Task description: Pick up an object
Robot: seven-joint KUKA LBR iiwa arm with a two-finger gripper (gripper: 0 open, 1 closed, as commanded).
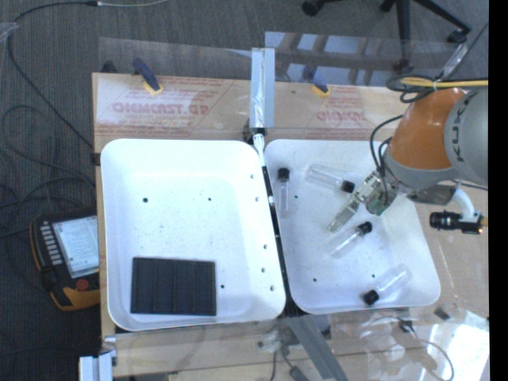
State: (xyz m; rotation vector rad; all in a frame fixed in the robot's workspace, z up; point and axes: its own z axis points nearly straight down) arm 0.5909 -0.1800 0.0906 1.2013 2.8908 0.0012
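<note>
- Progress looks early to us: the gripper (343,219) is low in the right bin (413,288), its tip reaching toward the middle of the floor, and we see nothing lifted off that floor.
- Four clear vials with black caps lie loose in that bin: one upright-looking vial near the divider (282,187), one near the top (329,178), one just beside the gripper tip (353,237) and one at the lower edge (384,285).
- The closest candidate, in our judgement, is the vial just below the tip; a grasp and a lift both remain to be done.
- The left bin (119,213) holds a dark flat rectangular pad (173,286).
- We cannot tell whether the fingers are spread or pressed together: they read as one thin, pale blur, and we cannot make out whether anything sits between them.
- The arm's orange band (421,137) and grey body are cut off at the right, and they cover part of the bin's upper right corner.
</note>
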